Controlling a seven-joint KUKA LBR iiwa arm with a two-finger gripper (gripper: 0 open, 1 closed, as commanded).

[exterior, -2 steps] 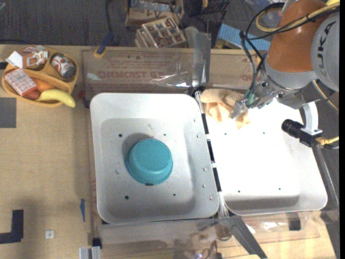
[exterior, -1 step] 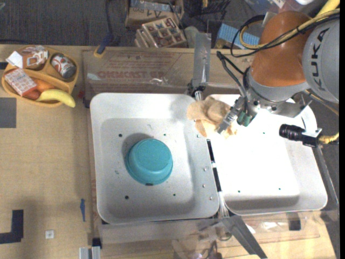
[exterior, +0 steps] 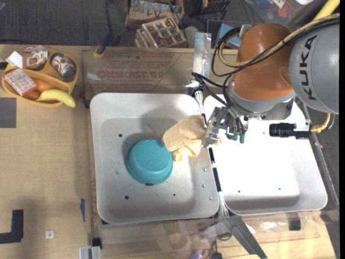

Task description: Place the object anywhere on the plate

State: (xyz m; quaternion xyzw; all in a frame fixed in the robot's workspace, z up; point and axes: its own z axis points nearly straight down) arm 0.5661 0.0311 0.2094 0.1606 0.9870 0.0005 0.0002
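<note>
So the arm [exterior: 269, 63] comes in from the right, grey with that big orange band above the wrist, and its tool [exterior: 211, 135] is sitting right over the inner edge of the left bin [exterior: 108, 112], basically at the seam where the two white bins meet. The tool's fingers are pinching the right edge of a tan, floppy plush-looking thing [exterior: 185, 136]; you can see the fabric bunched up between them. Can't really say what the plush is supposed to be, it's just a crumpled yellowish lump from this angle.

The plush lies in the left bin, upper right part of it, and its lower left corner touches or slightly overlaps the rim of the teal plate [exterior: 150, 161]. The plate looks more like an upside-down bowl honestly, and it sits near the middle of the left bin. Most of the plush is still off the plate, up and to the right of it.

The right bin [exterior: 269, 182] is under the arm's wrist. On the bench [exterior: 43, 171] at the far upper left there's an orange tray [exterior: 21, 93] with a banana [exterior: 56, 96] and some small packages, well apart from everything.
</note>
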